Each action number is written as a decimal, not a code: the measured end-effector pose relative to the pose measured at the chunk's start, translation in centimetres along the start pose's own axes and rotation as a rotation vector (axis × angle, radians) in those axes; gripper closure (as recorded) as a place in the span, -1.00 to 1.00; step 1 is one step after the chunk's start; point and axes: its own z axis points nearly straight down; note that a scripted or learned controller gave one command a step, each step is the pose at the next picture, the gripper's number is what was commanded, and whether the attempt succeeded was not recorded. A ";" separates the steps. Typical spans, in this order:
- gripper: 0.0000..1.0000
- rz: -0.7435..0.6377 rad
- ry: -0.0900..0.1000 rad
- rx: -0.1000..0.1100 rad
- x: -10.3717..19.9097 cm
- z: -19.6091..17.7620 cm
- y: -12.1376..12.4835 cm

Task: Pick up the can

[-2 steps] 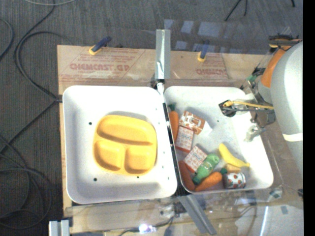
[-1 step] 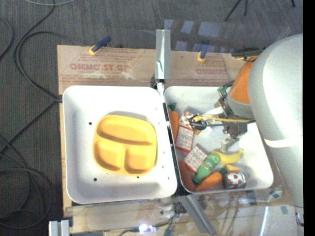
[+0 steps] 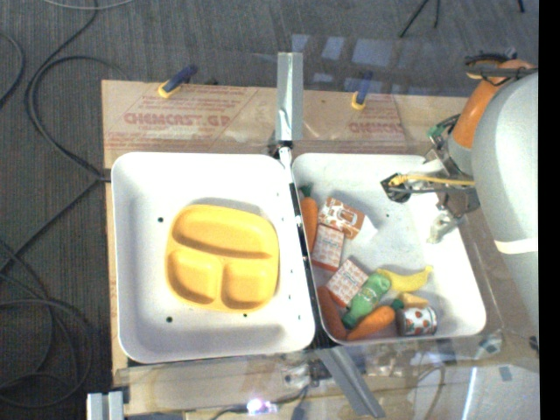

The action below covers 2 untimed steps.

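Nearest the lens, the can (image 3: pixel 417 319) sits in the near right corner of the right bin (image 3: pixel 411 243), touching an orange carrot (image 3: pixel 374 320) and just below a banana (image 3: pixel 409 278). The tool (image 3: pixel 443 226) hangs over the bin's bare far right area, apart from the can; its opening cannot be determined, and no object is visible in it. Recommended procedure: centre over the can, set the grip across its round body, and descend clear of carrot and bin wall

One overhead camera looks down, slanted, on the left bin (image 3: pixel 140 309) and right bin (image 3: pixel 389 239).
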 end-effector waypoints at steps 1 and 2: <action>-1.00 0.027 0.000 0.001 1.2 -2.4 1.7; -1.00 0.060 0.009 -0.003 -4.8 3.2 -2.3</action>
